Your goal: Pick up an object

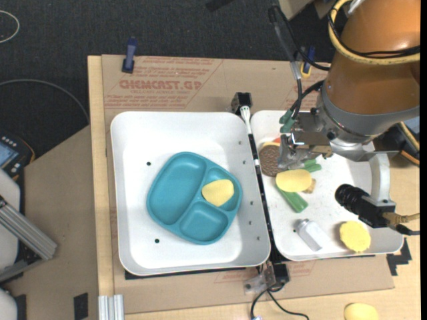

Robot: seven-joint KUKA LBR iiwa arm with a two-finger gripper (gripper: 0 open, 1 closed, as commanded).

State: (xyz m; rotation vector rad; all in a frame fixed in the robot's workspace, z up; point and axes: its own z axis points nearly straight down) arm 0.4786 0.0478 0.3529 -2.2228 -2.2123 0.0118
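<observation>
Hanging low over the right bin, the tool sits just behind a pale yellow wedge, close enough that its tip seems to meet the wedge's far edge. From this slant I cannot tell whether the tool is wide or narrow, or whether it grips anything. The grey arm, with its orange band, rises behind and to the view's right of the wedge.

The other things, placed from the wedge:
- A brown disc lies just beside it, toward the view's left and a little farther back, against the bin's inner wall.
- A green stick lies just in front of it, touching or nearly touching its near edge.
- A small grey cylinder lies farther forward, apart from the stick.
- A round yellow piece lies forward and to the view's right, near the bin's front corner.
- Well to the view's left, in the left bin, is a teal divided plate. A yellow lump lies in the plate's compartment nearest the wedge.

Both bins rest on a cardboard-covered tabletop.
</observation>
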